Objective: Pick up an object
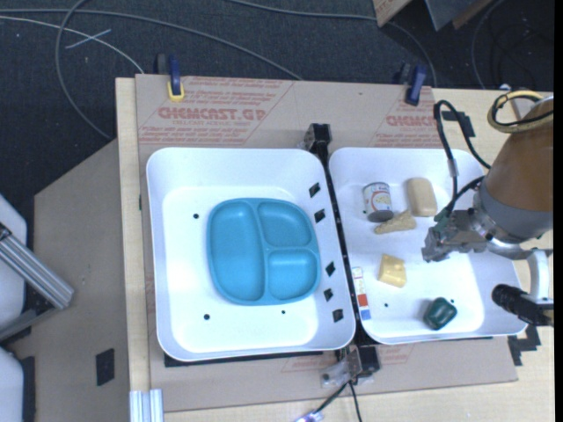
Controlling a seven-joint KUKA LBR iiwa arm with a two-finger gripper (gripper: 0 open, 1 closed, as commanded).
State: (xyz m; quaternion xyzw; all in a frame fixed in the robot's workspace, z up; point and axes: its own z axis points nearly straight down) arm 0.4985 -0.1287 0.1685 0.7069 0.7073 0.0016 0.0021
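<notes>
Nearby, a dark green lump [440, 312] lies below the claw [437, 244], whose grip I cannot tell.

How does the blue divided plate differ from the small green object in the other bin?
The blue divided plate is much larger than the small green object. The plate is light blue, flat and split into three compartments; the green object is dark green and lumpy. The plate lies in the middle of the left bin; the green object sits near the front edge of the right bin. Both rest untouched.
</notes>
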